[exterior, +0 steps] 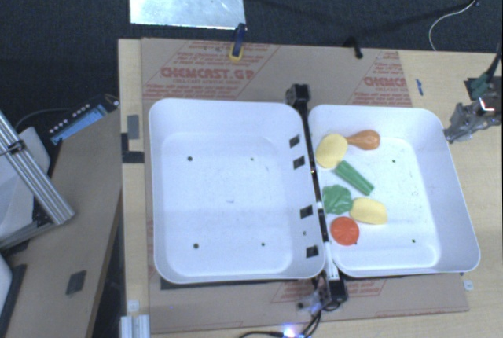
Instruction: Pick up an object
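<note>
Gripper (471,120) sits at the far right edge of our view, just outside the right bin (452,171) near its upper right corner, over the worktop (440,69); it touches none of the objects and we cannot tell how it is set. All the pickable objects are in the right bin, bunched in its left half next to the divider where the two bins meet. We see a yellow piece (331,149) at the top of the cluster, touching an orange drumstick-shaped piece (364,140) whose long axis runs roughly left-right, fat end to the right. Below them a green elongated piece (354,177) lies on a diagonal, running from upper left to lower right. Under that, a green leafy piece (337,198) sits just beside a second yellow piece (368,211), whose long axis is near horizontal. A red round piece (344,231) is lowest, touching or nearly touching the leafy one. The right half of the right bin floor is bare, so we have open room on the gripper's side of the cluster; the left side is tight against the bin wall. The left bin (228,187) shows bare white floor with a few small dark dots.
</note>
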Available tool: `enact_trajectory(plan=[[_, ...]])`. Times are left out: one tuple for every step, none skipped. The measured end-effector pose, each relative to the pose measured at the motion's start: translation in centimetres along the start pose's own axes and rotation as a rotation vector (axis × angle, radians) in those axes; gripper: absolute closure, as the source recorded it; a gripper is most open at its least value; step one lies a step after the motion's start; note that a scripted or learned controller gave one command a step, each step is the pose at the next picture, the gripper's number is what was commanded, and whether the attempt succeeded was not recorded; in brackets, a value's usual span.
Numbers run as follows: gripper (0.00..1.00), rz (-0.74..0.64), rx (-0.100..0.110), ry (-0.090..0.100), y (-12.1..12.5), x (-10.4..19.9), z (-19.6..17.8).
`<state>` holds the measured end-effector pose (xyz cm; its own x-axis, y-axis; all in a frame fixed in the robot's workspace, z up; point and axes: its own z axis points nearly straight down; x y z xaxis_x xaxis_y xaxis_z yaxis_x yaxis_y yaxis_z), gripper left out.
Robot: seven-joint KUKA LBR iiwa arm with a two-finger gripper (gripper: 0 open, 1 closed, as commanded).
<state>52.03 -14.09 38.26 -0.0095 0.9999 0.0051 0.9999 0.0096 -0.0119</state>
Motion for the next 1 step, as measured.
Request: enact_trajectory(plan=[[1.0,0.001,-0.024,-0.008,8.31,1.87,-6.1]])
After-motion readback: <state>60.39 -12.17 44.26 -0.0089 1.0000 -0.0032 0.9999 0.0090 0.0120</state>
